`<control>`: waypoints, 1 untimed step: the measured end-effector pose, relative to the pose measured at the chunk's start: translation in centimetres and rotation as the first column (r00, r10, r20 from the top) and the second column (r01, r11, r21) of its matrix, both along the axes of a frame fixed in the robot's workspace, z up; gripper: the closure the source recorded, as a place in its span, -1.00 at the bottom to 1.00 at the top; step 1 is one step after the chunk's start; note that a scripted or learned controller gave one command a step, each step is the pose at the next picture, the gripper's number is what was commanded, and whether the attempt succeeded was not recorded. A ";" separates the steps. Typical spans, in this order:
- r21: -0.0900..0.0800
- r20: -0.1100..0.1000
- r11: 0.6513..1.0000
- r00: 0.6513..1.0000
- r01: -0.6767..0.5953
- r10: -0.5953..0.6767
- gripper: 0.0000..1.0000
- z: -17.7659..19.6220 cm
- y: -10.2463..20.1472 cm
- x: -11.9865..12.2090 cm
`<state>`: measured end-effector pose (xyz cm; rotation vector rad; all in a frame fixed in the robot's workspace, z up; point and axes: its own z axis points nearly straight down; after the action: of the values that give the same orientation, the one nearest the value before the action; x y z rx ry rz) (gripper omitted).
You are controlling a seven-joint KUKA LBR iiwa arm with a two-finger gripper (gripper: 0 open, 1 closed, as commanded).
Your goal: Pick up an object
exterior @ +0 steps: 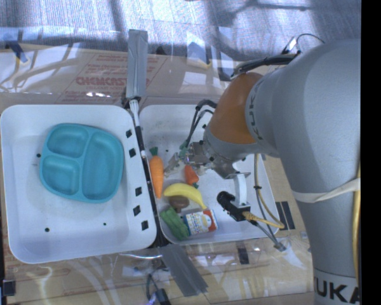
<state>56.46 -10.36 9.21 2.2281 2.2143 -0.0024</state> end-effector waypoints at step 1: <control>0.001 -0.003 1.000 1.000 -0.002 0.002 1.00 0.9 0.0 0.0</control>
<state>56.41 -10.35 10.11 2.2282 2.2183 -0.0048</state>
